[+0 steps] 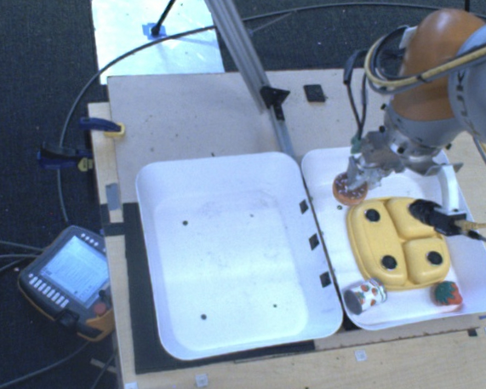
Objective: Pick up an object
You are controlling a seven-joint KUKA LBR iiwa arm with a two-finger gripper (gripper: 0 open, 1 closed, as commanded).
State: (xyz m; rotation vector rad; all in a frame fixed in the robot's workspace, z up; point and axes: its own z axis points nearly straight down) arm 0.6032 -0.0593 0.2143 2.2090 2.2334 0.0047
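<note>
My gripper [355,177] hangs low over the far left corner of the right bin [484,299], right above a small round brown object [344,192] that looks like a ring. Whether it touches that object is unclear. A large yellow moulded tray [399,243] with three hollows lies in the middle of the same bin. A small patterned cup [364,296] lies on its side at the bin's near left. A little red and green piece [446,294] sits at the near right.
The left bin [174,324] adjoins the right one, joined by black clips [313,241]. A slanted metal pole [241,44] crosses the bench behind the bins. A teach pendant [67,279] lies off the bench at left. Cables run beside the arm's wrist.
</note>
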